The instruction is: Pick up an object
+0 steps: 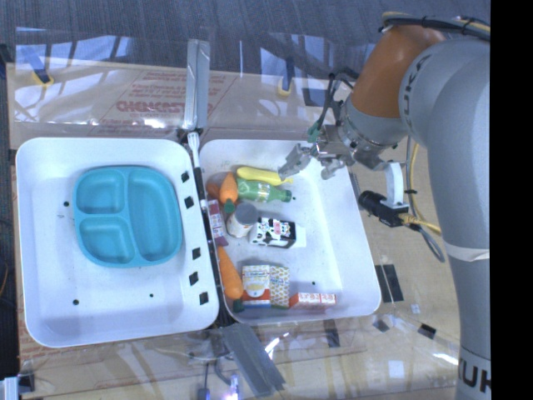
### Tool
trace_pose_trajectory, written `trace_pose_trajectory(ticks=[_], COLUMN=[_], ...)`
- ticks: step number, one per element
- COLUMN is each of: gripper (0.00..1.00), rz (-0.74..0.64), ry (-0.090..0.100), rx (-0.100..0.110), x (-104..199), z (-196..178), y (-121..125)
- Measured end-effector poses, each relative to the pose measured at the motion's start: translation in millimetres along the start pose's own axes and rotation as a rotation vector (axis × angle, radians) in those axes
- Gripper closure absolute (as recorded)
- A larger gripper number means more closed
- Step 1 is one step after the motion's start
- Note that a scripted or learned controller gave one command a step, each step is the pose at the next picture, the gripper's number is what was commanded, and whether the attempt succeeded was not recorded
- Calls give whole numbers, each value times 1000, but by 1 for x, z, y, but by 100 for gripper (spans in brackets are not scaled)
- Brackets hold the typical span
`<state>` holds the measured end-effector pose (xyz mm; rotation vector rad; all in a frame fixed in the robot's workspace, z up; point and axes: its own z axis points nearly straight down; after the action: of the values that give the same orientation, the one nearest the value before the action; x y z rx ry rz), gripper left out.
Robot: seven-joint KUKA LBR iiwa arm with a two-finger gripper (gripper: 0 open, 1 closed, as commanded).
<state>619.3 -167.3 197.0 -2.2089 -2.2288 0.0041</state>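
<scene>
Your right bin [350, 248] holds the banana [259, 175], green bottle [265, 193] and cartons; pincer [306, 158] beside the banana, released.

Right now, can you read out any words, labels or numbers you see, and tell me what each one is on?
"KU": on the grey arm, at the lower right; the rest is cut off.
Red lettering on the clear sheet behind the bins: reversed and too blurred to read.
Print on the small cartons and the black and white box: too small to read.
</scene>
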Motion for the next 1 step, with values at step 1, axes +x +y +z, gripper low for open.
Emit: trace_pose_trajectory(ticks=[1], gripper=[0], rz=[-159], ry=[-4], rx=[-13], x=[-25], z=[91], y=[-49])
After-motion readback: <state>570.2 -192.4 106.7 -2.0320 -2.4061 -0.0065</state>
